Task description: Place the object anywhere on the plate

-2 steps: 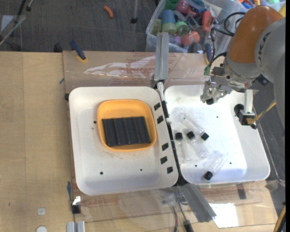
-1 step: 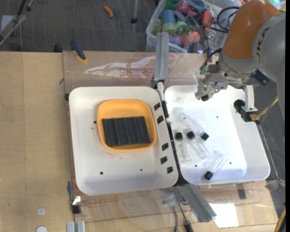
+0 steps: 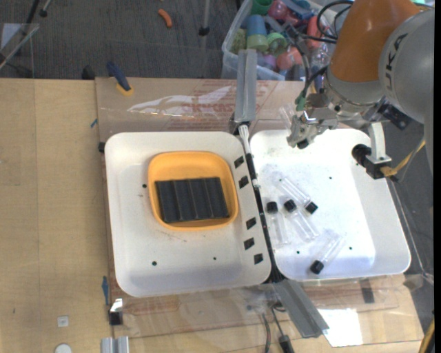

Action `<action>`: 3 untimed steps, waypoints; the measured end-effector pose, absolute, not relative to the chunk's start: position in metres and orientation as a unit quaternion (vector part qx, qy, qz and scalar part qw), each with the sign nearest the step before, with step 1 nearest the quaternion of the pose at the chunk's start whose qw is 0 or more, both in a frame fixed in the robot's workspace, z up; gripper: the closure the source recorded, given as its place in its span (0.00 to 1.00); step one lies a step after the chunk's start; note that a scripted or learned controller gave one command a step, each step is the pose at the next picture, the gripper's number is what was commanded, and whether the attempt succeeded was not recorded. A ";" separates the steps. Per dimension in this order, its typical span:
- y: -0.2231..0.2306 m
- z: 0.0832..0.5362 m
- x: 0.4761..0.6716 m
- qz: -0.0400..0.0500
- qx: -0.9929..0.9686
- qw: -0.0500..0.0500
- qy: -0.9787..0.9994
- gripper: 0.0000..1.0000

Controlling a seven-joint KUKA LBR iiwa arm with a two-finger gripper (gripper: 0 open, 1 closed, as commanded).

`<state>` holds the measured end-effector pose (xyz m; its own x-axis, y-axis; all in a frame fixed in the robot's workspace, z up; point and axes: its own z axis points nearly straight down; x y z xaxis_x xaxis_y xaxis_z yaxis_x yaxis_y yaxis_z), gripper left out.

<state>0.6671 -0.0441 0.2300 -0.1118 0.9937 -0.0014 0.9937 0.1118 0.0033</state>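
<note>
The vials (image 3: 298, 219) lie in my right bin (image 3: 386, 241), well apart from the plate (image 3: 157, 172). They look light, slick and brittle (grip mid-body). Whether my fingers (image 3: 301, 138) are apart, I cannot tell.

A robotics lab: a wooden counter (image 3: 48, 207) carries two white bins (image 3: 131, 269), with a toy-filled crate (image 3: 275, 34) and tripod legs (image 3: 203, 17) behind it.

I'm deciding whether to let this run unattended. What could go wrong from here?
1. The clear tubes with black caps are see-through and lie in a loose cluster, so a grasp may slip or catch two.
2. The gripper is near the right bin's back edge, apart from the tubes.
3. The ridged black block leaves little bare orange plate.
</note>
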 end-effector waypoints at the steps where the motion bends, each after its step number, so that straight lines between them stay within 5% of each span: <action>1: -0.030 0.255 0.667 0.001 0.588 0.002 0.809 1.00; 3: -0.034 0.294 0.667 0.000 0.438 0.001 0.899 1.00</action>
